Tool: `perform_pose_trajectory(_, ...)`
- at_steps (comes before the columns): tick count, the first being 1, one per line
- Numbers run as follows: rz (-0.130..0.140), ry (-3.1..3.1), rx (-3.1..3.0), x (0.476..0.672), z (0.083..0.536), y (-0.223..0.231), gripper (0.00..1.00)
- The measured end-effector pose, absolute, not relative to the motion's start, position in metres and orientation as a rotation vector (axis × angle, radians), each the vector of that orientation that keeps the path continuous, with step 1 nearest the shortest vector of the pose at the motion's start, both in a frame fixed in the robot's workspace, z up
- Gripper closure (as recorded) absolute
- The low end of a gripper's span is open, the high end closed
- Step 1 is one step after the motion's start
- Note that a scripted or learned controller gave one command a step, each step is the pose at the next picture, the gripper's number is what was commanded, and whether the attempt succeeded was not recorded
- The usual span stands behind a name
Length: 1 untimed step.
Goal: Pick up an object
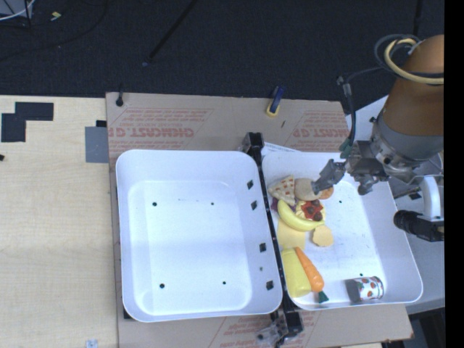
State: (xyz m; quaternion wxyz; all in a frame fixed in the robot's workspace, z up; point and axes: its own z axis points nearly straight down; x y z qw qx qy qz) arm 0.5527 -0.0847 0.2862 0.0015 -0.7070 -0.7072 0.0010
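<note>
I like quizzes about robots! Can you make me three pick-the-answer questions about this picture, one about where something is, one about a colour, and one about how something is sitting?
1. Where is the small can?
A. In the left bin
B. Near the front right corner of the right bin
C. On the cardboard outside the bins

2. What colour is the carrot?
A. Orange
B. Purple
C. White

3. How is the carrot placed?
A. Standing upright
B. Hanging from the gripper
C. Lying down against the yellow block

Answers:
1 B, the can sits alone by that bin's near right corner.
2 A, its body is orange with a dark green tip.
3 C, it lies flat on the bin floor alongside the yellow block, while the gripper is over the pile of toy food farther back.
</note>
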Motion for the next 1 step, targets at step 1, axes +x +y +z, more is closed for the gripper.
perform_pose_trajectory(1, 0.011, -2.216, -2.214, 0.5575, 0.2028, -0.0807, 0.0)
